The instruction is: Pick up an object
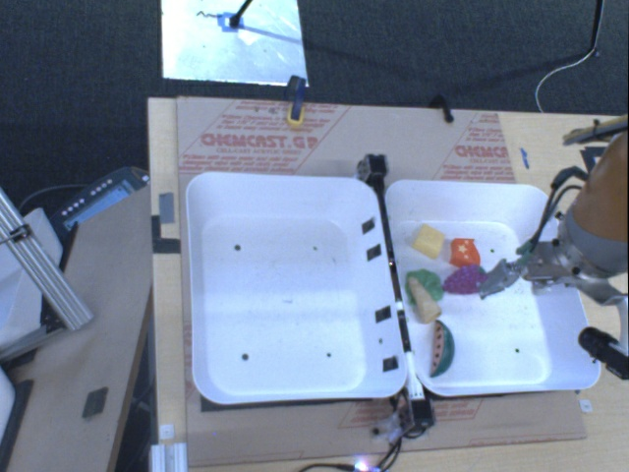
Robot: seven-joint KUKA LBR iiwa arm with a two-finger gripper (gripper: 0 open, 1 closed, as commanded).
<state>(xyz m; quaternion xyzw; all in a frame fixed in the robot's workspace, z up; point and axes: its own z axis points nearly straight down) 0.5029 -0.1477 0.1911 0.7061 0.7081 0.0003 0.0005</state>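
Nearest the lens, a watermelon slice, below the purple grapes. Tool just right of the grapes, apparently nearing for a grasp; next, likely closing in and lifting. Tool's state impossible to tell: too blurred. Arm cut off at right.

I see a dark carpet floor around my bench. A shiny metal sheet lies on the floor behind it. A brown cardboard with red letters covers the bench top.
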